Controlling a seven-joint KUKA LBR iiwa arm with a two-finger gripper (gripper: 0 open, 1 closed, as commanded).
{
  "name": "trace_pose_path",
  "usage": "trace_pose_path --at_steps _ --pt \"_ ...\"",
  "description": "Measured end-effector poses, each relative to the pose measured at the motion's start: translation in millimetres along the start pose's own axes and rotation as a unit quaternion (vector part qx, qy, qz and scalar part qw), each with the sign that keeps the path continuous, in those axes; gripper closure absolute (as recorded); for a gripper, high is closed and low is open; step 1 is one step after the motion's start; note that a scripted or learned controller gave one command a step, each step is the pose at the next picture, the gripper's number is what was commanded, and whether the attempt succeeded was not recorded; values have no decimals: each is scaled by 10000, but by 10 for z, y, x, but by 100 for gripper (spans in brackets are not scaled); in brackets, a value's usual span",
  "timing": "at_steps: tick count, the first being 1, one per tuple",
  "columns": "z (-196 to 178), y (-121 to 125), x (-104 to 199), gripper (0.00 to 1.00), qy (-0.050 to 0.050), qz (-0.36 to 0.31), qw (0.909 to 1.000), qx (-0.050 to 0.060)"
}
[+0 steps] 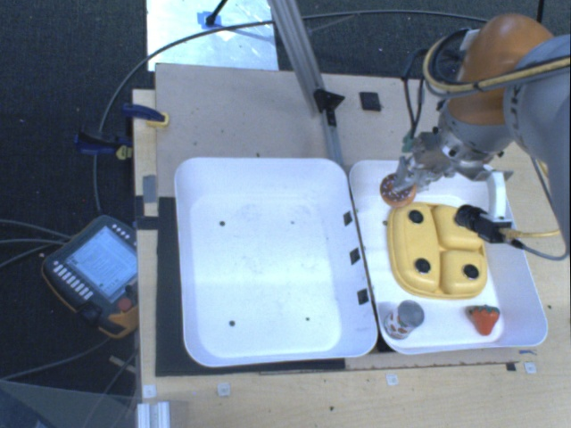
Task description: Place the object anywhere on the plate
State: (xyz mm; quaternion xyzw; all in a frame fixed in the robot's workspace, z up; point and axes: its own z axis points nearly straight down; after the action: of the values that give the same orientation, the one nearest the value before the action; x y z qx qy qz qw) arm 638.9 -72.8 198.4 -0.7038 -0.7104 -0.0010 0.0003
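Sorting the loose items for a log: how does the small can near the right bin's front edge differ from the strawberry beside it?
The can is silvery grey with a round top; the strawberry is red-orange with a tapered shape. The can lies nearer the bins' shared wall, the strawberry nearer the outer corner. Both rest in the right bin, in front of the yellow plate.

The grey arm (pixel 535 87) is seen entering from the right edge of the camera view, its thick link slanted down and to the left. The orange band (pixel 500 56) is carried high — a rounded dome above the wrist — with yellow-and-black cabling looped around it. Below the band, the wrist (pixel 459 145) is angled down and leftward. The gripper (pixel 403 184) is extended from it toward the lower left, its tip held low; the fingers are blurred together, and their spacing cannot be judged.
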Motion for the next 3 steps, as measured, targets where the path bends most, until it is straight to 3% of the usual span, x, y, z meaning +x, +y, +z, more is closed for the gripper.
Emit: trace_pose_path --at_steps 2,3 --pt "-281 -186 1003 100 6 -7 10000 -7" --pt "-176 -280 1551 100 4 -5 10000 4"
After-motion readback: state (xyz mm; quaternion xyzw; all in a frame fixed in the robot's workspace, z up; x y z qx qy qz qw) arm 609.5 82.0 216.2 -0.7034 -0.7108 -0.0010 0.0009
